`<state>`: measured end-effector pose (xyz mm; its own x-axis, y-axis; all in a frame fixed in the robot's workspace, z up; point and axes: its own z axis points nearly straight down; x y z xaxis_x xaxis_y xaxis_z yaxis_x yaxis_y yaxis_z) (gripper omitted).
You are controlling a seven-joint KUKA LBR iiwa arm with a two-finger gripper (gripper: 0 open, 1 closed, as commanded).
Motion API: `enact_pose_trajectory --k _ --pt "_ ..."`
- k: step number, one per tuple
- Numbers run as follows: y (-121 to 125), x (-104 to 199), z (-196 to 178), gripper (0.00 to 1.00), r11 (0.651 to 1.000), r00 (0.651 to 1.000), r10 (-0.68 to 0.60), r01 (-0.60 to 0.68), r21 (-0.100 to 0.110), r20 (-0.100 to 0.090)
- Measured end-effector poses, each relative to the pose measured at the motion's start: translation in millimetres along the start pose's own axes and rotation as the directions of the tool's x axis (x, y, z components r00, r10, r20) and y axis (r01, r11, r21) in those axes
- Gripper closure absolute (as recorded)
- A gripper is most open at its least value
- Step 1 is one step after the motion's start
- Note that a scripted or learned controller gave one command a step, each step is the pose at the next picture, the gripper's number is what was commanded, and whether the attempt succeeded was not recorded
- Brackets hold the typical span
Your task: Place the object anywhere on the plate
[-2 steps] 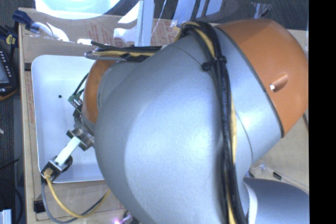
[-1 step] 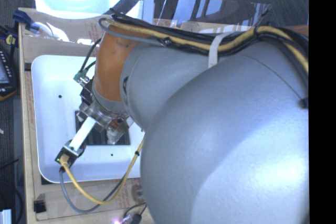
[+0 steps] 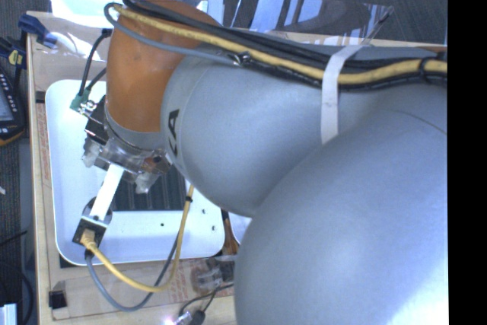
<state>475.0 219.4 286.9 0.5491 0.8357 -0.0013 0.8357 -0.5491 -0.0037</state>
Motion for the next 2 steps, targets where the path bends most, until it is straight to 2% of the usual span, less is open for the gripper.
enact_pose_trajectory --k 1,2 --pt "7.2 -12.4 122.3 1.00 0.925 0.925 0.379 -0.379 0.002 0.006" --pt "30.8 -43.8 61.3 1.00 0.776 0.776 0.631 -0.631 -0.002 -0.003"
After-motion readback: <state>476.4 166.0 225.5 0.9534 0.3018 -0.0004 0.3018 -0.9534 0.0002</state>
